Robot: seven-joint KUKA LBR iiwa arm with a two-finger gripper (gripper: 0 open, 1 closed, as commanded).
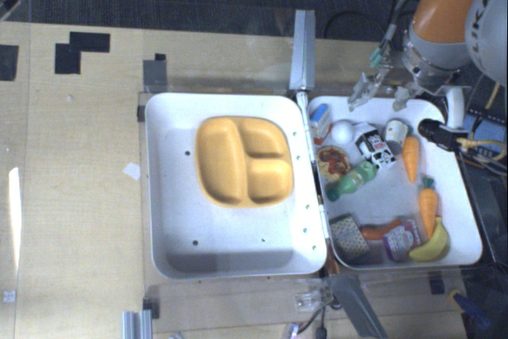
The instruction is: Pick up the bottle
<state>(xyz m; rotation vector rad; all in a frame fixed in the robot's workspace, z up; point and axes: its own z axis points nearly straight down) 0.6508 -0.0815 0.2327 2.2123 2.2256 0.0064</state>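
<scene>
A green bottle (354, 179) lies on its side in the right bin (468, 226), near that bin's left-middle, its neck pointing down-left. My gripper (380, 94) hangs over the bin's far edge, above and a little right of the bottle and well apart from it. Its two fingers (361, 91) are spread, with nothing between them.
The right bin also holds a white ball (341, 132), a small blue-capped container (320, 119), a white cup (395, 130), two carrots (410, 158), a banana (431, 244), a purple packet (401, 240) and other small items. The left bin (171, 238) holds a yellow divided tray (243, 159).
</scene>
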